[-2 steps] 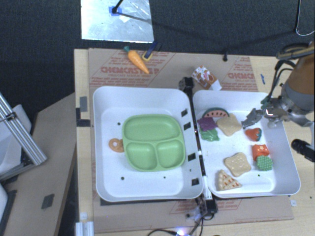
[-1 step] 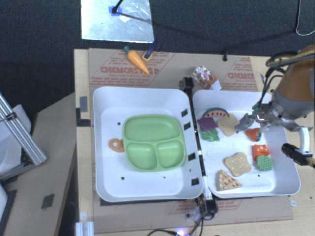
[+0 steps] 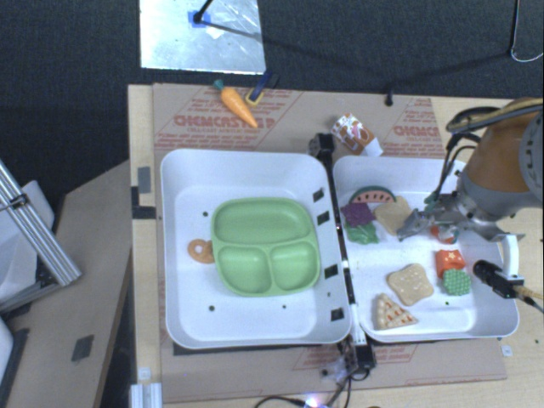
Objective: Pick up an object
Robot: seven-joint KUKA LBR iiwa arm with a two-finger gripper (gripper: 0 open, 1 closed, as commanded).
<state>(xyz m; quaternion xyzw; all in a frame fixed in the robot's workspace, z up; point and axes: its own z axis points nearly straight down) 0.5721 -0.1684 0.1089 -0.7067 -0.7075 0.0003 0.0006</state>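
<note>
Over right bin [image 3: 489,317], near its far right corner, my tool [image 3: 422,224] low beside cracker [image 3: 393,217]. Can't tell finger state. Nothing seen gripped; pick not yet done, lift left.

Two smooth white plastic bins [image 3: 174,228] on printed brown cardboard [image 3: 280,113], the left holding a matt green plastic divided plate [image 3: 263,245], the right moulded plastic toy foods such as a toast slice [image 3: 410,283]; behind, a shiny crinkled metallic sheet [image 3: 202,24] on dark textured carpet [image 3: 68,58].
</note>
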